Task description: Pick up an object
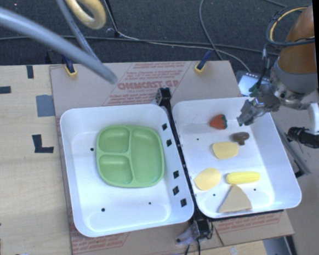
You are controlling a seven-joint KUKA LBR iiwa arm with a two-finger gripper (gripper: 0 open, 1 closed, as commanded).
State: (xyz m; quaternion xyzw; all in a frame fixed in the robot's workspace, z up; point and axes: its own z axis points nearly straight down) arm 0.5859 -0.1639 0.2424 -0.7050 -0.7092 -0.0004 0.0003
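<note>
Brown, the small mushroom [240, 138] lies in the right bin [277, 159] just below my gripper [246, 116], the strawberry [218, 122] to its left; my grip holds nothing.

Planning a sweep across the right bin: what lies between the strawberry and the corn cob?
In the camera view, a pale yellow piece lies between the strawberry and the corn cob.

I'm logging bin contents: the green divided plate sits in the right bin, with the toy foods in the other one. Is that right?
Not quite. The camera view shows the green divided plate in the left bin; the toy foods, such as the corn cob, lie in the right bin.
</note>
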